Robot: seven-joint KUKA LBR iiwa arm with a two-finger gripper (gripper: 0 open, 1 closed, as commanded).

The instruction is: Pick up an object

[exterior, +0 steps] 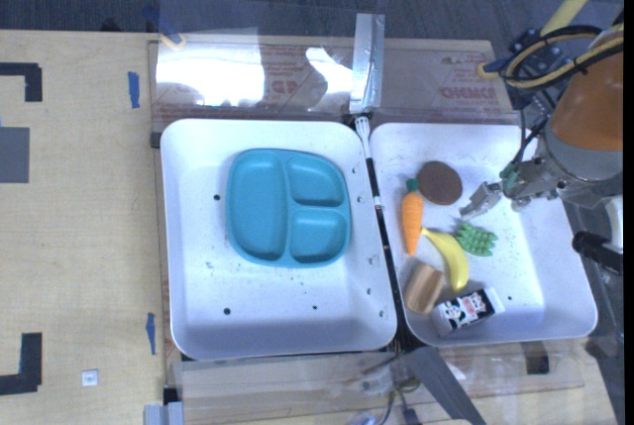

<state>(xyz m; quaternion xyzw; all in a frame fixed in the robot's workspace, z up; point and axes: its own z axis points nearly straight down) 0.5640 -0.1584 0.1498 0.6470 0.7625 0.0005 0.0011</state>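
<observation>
- A light wooden surface [79, 245] was seen to carry two shallow white bins side by side.
- The left white bin [188, 304] was occupied by a blue plastic divided plate [288, 206] with three compartments, laid flat near the bin's middle.
- In the right white bin [555, 299], a cluster of toy foods was gathered toward the left half.
- A round brown disc-shaped cookie [439, 182] was placed farthest back, with an orange toy carrot [412, 221] just beside it at its front left.
- A yellow toy banana [451, 258] was laid beside the carrot, touching a small green leafy piece [476, 239].
- A tan cylindrical block [424, 287] and a small black-and-white carton [466, 308] were set nearest the front.
- The grey two-finger gripper [482, 200] was held low over the right bin, just right of the cookie; the jaws appeared slightly parted with nothing between them, though the view was too small for certainty.
</observation>
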